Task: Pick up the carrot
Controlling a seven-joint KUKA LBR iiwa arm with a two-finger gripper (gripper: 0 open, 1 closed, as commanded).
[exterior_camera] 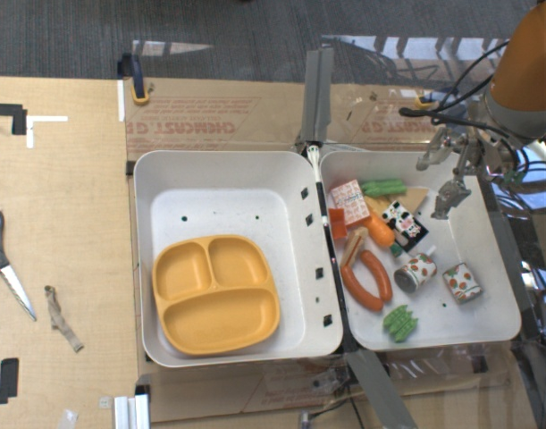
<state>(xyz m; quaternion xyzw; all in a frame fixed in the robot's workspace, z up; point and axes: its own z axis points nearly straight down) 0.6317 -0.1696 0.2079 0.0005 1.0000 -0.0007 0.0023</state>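
Observation:
The carrot (379,232) is a short orange piece in the right bin (487,324). It lies between a red and white carton (348,200) and a black and white spotted toy (404,224). My gripper (441,182) hangs above the bin's upper right part, to the right of and above the carrot and apart from it. It is open, with nothing between its fingers (449,197).
Also in the right bin are a green pod (382,187), a red sausage (366,281), a small can (417,272), a strawberry-print cup (462,283) and a green leafy piece (399,323). A yellow divided plate (217,295) lies in the left bin (156,177). Scissors (4,259) lie on the bench at the left.

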